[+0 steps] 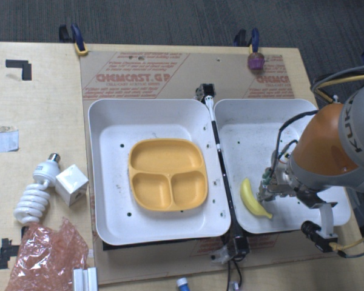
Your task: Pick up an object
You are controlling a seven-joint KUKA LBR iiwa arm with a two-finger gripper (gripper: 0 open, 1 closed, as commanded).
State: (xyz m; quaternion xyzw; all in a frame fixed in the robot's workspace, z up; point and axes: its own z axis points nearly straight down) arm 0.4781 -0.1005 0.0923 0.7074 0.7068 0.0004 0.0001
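The arm reaches in from the right and hangs over the right bin (294,111), its orange band above the wrist covering much of that bin's right half. The hand (270,190) sits low at the near part of this bin, just right of a banana (252,200) that lies on the bin floor, curved, running from the middle toward the near edge. The hand's tip looks to be touching or almost touching the banana's right side, but the wrist hides the working end, so I cannot tell whether the hand is spread or pressed together, and nothing shows the fruit pinched in it.

The left bin (106,132) holds a yellow divided tray (168,173) with three compartments, lying flat near its centre, well apart from the hand. On the tabletop (36,114) to the left of the bins lie a spiral light bulb (35,196), a small white cube (71,183) just beside it, and a crumpled reddish plastic bag (45,259) nearer the front.

As for progress, the pick seems to be at the reach stage: the hand is down at the banana, which is the likely target, yet the fruit rests on the bin floor and is not lifted. Closing firmly on it and raising it clear are, by my reading, what is left
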